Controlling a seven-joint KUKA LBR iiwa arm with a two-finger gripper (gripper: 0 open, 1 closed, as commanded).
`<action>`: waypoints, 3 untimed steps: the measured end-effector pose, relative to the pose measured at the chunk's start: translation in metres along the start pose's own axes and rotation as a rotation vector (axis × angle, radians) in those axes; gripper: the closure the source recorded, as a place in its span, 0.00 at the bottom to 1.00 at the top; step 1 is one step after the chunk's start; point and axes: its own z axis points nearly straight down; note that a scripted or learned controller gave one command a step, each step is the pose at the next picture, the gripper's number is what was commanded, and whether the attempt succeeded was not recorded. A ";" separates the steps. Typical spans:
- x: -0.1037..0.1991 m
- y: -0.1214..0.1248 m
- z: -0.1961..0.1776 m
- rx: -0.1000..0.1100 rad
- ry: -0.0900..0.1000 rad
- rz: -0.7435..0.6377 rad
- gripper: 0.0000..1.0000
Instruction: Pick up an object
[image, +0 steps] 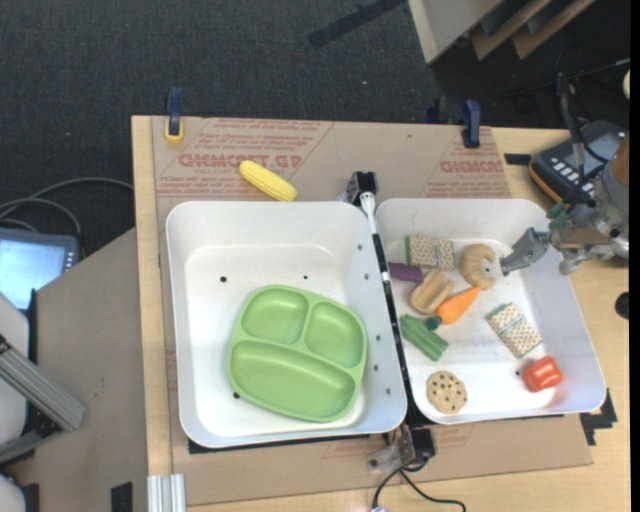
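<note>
We see the gripper (530, 248) above the right bin's (575, 318) far right part, near a bagel (478, 264); whether it is spread or pressed together we cannot tell. The bin also holds a carrot (458, 304), cookie (446, 391), tomato (542, 374) and other toy foods. The left bin (200, 250) holds a green divided plate (297, 352).

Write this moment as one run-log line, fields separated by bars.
gripper above right bin, holds nothing | nearest: doughnut | green tray in left bin
</note>
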 end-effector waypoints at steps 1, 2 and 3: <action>0.034 0.036 0.143 0.010 0.005 -0.004 0.00; 0.064 -0.013 0.168 0.008 0.004 0.001 0.00; 0.062 -0.010 0.156 -0.001 -0.001 0.002 1.00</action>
